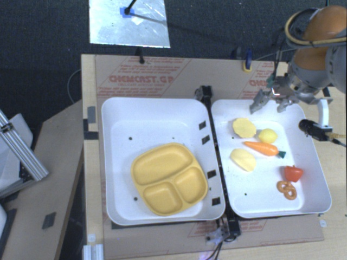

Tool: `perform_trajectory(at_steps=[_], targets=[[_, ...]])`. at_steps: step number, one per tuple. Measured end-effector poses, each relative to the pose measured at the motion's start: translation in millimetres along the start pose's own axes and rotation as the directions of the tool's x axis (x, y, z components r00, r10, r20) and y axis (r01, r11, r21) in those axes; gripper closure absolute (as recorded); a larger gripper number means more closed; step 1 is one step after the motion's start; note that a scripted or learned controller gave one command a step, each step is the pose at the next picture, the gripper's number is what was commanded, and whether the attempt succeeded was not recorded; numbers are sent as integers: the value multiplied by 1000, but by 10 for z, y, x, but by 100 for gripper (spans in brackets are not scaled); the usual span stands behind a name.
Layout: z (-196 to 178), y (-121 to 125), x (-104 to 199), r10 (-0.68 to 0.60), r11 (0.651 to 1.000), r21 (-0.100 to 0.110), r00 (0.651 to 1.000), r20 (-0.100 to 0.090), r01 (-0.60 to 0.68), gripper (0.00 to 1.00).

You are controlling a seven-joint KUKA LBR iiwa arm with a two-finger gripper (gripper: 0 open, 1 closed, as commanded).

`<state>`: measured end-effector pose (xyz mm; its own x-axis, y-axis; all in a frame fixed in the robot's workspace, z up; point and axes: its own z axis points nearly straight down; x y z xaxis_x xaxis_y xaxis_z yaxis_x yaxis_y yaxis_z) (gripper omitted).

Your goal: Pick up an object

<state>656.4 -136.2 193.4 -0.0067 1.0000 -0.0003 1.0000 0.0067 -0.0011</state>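
My gripper (269,103) hangs open over the far edge of the right bin (312,199), its two fingers spread with nothing between them. Below it in the right bin lie a yellow round piece (244,127), a small lemon (267,136), an orange carrot (262,148) and a pale yellow potato-like piece (243,159). Nearer the front right sit a red pepper (293,173) and a brown pretzel (287,189). The gripper is above and behind all of them, touching none.
The left bin (122,123) holds a yellow divided tray (169,178). A black clip divider (212,145) runs between the two bins. A shiny sheet (129,15) lies on the dark floor behind the bench.
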Motion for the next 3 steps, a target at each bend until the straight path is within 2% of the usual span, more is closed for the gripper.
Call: perform_trajectory(at_steps=[2, 3], targets=[[1102, 10, -29, 4, 1000, -3, 1000, -1, -4, 0], [971, 22, -32, 2, 1000, -6, 1000, 1, -2, 100]])
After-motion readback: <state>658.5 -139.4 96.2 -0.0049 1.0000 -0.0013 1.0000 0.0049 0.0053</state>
